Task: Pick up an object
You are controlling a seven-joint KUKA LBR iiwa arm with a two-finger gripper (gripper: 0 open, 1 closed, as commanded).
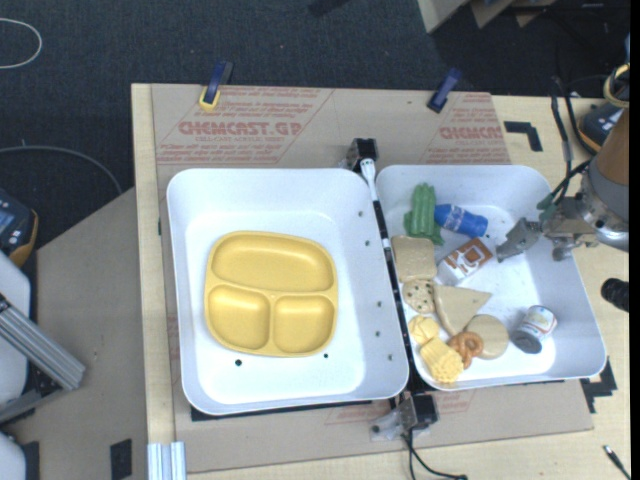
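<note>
Dark carpet floor (120, 28) around the rig, thin cables looping at far left, metal frame piece at lower left. Tabletop (300, 118) is brown cardboard-faced board with red print, held by two clamps (213, 86) at the far edge. Left bin (190, 208) holds a yellow tray (270, 291) with three compartments, one wide at the far side and two small at the near side; its long axis runs roughly left-right. Right bin (560, 308) sits just beside the left bin, their rims touching along the middle. Objects are crowded in the right bin's left half: green cactus toy (424, 211) near the far-left corner, long axis running far to near, slightly tilted; blue bottle (462, 219) just right of it, lying on its side, pointing left-right; brown-white packet (466, 260) below that, angled diagonally; tan slab (413, 258), cookie (418, 294), wedge (460, 304), corn (436, 353), pretzel (466, 345) and round bun (489, 330) packed toward the near-left corner; small can (535, 328) sits apart to the right. Pincer (540, 238) hangs over the right bin's right half, fingers spread apart, nothing between them, close to the packet but not touching it. Arm comes in from the right edge.
</note>
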